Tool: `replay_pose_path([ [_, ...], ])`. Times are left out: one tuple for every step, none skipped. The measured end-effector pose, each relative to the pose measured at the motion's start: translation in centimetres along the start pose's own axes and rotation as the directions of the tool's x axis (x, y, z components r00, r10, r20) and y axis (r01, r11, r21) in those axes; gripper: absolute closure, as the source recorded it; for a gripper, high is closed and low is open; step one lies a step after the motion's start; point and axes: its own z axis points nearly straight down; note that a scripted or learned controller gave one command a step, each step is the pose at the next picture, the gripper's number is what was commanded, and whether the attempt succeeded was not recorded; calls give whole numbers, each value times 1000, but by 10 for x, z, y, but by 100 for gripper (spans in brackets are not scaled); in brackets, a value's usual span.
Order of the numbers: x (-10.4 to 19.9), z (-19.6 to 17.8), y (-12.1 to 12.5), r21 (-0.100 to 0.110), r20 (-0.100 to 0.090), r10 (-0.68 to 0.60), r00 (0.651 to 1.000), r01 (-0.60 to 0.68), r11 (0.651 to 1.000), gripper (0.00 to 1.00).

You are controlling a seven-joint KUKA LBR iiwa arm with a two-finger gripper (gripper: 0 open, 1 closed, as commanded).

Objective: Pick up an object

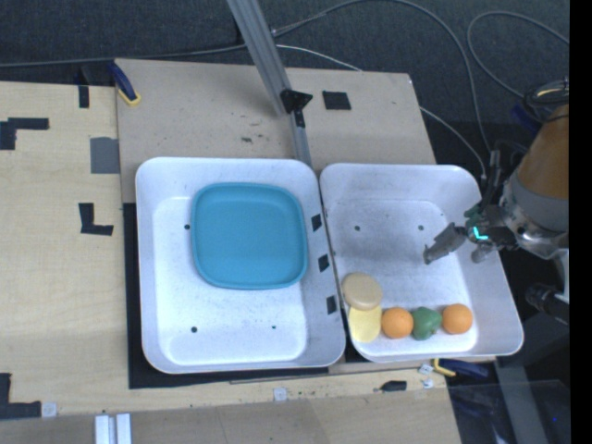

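Orange fruit [457, 318] lies in the right bin [388, 202], below the fingers [442, 245], whose state I cannot tell.

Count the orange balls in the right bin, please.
2. One orange ball lies along the near wall of the right bin, between a yellow cylinder and a green object; the other lies right of that green object.

Yellow cylinder [363, 309], two orange balls [397, 323] [457, 318] and green lump [425, 322] in a row along right bin's near wall.
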Motion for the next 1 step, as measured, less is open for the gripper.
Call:
replay_pose_path([
  [0,0,0,0,0,0,1000,0,1000,0],
])
